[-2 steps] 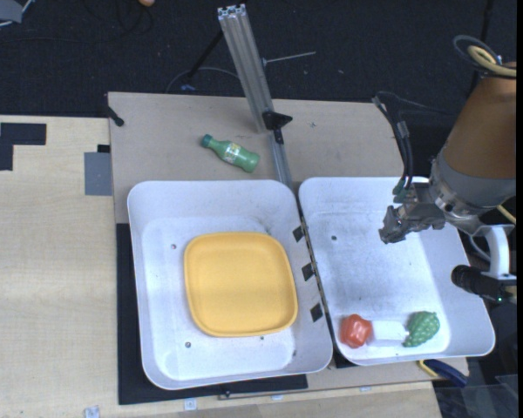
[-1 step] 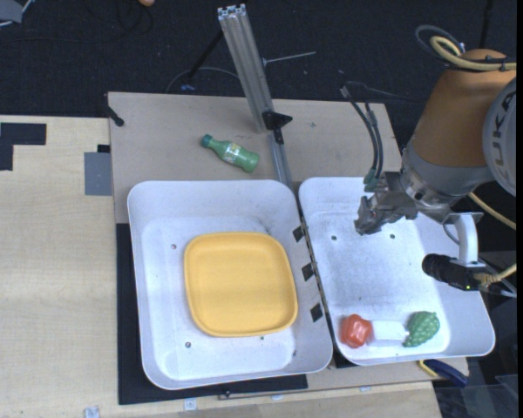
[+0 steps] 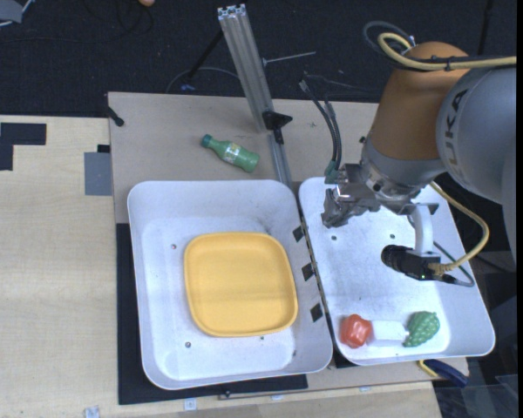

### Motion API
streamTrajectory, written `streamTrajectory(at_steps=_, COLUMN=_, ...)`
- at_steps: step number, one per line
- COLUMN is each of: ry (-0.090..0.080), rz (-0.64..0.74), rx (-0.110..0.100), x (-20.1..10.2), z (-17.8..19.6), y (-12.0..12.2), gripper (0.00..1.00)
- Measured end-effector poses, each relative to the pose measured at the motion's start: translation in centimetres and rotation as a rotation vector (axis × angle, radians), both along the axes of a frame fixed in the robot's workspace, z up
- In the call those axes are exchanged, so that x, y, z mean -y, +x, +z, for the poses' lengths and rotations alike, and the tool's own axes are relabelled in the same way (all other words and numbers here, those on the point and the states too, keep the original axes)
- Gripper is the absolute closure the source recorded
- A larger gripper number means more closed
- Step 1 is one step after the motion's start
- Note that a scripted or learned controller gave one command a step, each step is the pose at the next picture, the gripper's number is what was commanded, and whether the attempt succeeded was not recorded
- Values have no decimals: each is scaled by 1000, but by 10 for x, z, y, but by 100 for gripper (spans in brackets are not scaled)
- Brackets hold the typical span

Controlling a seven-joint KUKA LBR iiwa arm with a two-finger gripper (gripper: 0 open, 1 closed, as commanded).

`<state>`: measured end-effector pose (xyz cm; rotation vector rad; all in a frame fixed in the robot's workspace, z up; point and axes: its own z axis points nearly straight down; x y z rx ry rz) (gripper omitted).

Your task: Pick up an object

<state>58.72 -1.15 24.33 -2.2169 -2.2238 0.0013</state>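
Camera view: you've got the gripper (image 3: 335,211) over the far-left corner of the right bin (image 3: 471,333), close to the rim that meets the left bin (image 3: 148,233). Its dark fingers point down at bare white floor with nothing between them. Whether they're spread or pressed together, you can't tell from this angle.

The things to pick sit in a row along the right bin's near edge. A red tomato (image 3: 356,330) is at the left, a small white piece (image 3: 386,330) just beside it, and a green broccoli-like toy (image 3: 422,328) at the right end, close to the near-right corner. All three are well apart from the gripper, tight to the near wall, so there's little room on that side.

A black cylinder (image 3: 406,260) hangs on a white bracket below the wrist, over the middle of the right bin. The floor between it and the left rim is open. The grey arm (image 3: 475,120) with its orange band covers the bin's far-right part.

In the left bin, a yellow square plate (image 3: 240,282) lies flat in the centre, with bare floor all round it and its edges clear of every wall.

Outside the bins, a green bottle (image 3: 230,151) lies on its side on the bench beyond the left bin. A metal rail (image 3: 251,64) slants up from between the bins' far corners.
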Motion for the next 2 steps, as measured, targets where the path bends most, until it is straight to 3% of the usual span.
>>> streamTrajectory(at_steps=2, ry=-1, rz=-1, rx=1, x=-91, z=-16, y=30, gripper=100)
